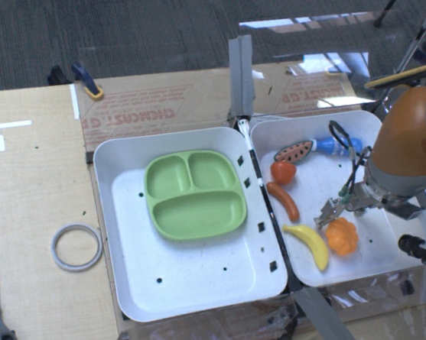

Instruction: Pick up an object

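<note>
The right bin (378,260) holds an orange fruit (343,237), a yellow banana (311,244), a hot dog sausage (284,200), a red tomato (282,171), a watermelon slice (294,151) and a blue-handled tool (338,144). My gripper (330,213) hangs low over this bin, its metal fingers right above the upper left side of the orange and to the right of the banana. Nothing shows between the fingers. The arm's orange band (413,133) is at the right.
In the left bin (133,275) lies a green divided plate (195,193). On the bench at the left are a grey tape ring (77,246) and scissors (1,337). A grey divider post (242,77) stands between the bins at the back.
</note>
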Available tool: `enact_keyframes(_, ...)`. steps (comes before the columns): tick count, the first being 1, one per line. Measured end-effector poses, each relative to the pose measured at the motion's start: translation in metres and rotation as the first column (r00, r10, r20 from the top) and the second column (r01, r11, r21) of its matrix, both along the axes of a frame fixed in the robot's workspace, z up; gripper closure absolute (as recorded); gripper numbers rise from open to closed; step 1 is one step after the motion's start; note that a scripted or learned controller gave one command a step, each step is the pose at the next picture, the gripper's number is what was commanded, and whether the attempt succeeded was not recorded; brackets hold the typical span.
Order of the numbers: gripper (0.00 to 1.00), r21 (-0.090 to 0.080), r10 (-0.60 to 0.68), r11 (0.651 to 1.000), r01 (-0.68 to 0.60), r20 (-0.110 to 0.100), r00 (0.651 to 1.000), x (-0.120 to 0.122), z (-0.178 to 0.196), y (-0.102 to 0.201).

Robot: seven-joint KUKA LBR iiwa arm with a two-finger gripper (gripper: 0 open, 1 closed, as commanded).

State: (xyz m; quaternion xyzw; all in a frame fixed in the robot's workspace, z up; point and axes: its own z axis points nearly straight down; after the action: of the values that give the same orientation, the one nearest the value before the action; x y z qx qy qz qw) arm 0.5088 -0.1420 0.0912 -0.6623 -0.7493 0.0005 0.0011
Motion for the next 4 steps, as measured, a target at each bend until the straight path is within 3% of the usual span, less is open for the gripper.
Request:
enact_keyframes(1,0.00,0.000,0.115,0.993,-0.115,0.000,0.993,-0.032,0.000,-0.011)
enact_keyframes(2,1.00,0.001,0.112,0.994,-0.112,0.001,0.994,-0.031,0.008,-0.011)
enact_keyframes(3,0.00,0.001,0.112,0.994,-0.112,0.001,0.994,-0.031,0.008,-0.011)
enact_keyframes(4,0.00,-0.001,-0.170,0.986,0.170,0.000,0.986,0.000,0.000,0.028)
